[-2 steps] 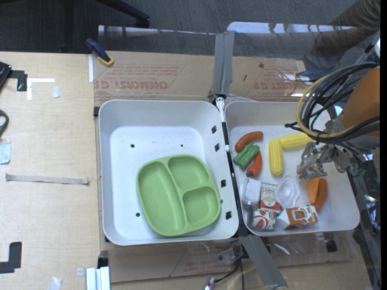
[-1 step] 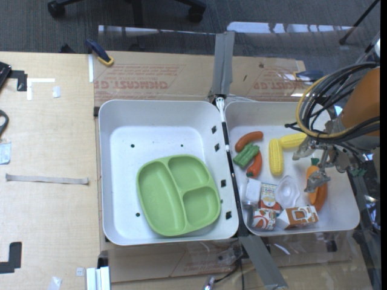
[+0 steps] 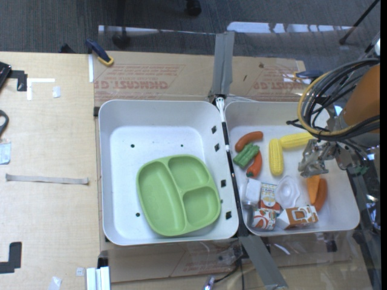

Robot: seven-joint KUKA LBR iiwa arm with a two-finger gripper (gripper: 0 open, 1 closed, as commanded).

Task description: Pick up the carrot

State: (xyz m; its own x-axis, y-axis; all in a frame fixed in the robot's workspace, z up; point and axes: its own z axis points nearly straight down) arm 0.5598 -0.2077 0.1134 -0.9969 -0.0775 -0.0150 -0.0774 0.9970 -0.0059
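At the right side of the right bin (image 3: 344,222), my gripper (image 3: 313,165) hangs just over the carrot (image 3: 317,191), and I cannot tell how its fingers are set: the metal there is a tangle from this angle. The carrot lies on the bin floor, just near of the gripper, orange and slightly tilted, with nothing visibly closed around it. I judge the approach is made but the grasp and the lift are both left to do.

Left of the carrot sit a clear cup (image 3: 288,191) and some small cartons (image 3: 301,215). Farther off lie two corn cobs (image 3: 276,156), a green pepper (image 3: 245,156) and a red sausage (image 3: 248,139). Across the divider, the left bin (image 3: 115,125) holds a green tray (image 3: 178,193), well apart from my work.
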